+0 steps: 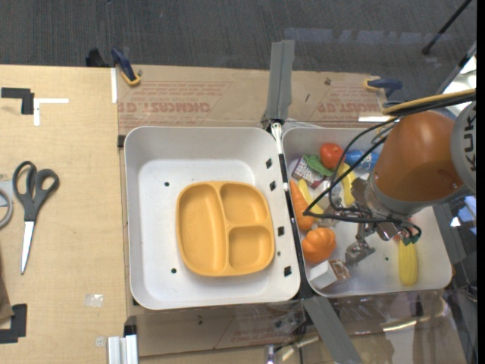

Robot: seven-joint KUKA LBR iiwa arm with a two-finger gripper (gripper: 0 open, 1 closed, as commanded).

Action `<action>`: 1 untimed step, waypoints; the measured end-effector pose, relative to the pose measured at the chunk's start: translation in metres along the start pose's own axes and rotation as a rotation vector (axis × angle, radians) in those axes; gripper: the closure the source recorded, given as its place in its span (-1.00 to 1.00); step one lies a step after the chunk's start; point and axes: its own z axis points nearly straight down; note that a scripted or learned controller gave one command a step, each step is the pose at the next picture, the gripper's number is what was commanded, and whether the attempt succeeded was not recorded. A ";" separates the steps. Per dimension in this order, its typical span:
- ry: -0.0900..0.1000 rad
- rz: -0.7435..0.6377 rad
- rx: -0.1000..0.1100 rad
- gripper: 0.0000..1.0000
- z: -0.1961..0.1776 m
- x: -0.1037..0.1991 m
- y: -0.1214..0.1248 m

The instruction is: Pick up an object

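Observation:
My gripper [355, 254] reaches down into the right bin [432, 283], near its front, under the arm's orange band [415, 158]. It hangs just right of an orange pumpkin toy [319, 242] and just above a small white box [331, 274] at the bin's front left corner. A yellow corn-like piece [408, 264] lies to the gripper's right. Further back lie a red tomato [330, 155], an orange carrot-like piece [301, 203] and a colourful packet [307, 169]. The arm hides the bin's middle and back right.
The left bin [144, 203] holds a yellow divided plate [225, 227]. Scissors [32, 196] lie on the bench at the far left. A grey divider post [280, 82] rises behind the bins. Cables [341, 203] loop off the wrist over the toys.

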 end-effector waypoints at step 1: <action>-0.002 -0.004 0.001 -1.00 -0.001 -0.037 -0.014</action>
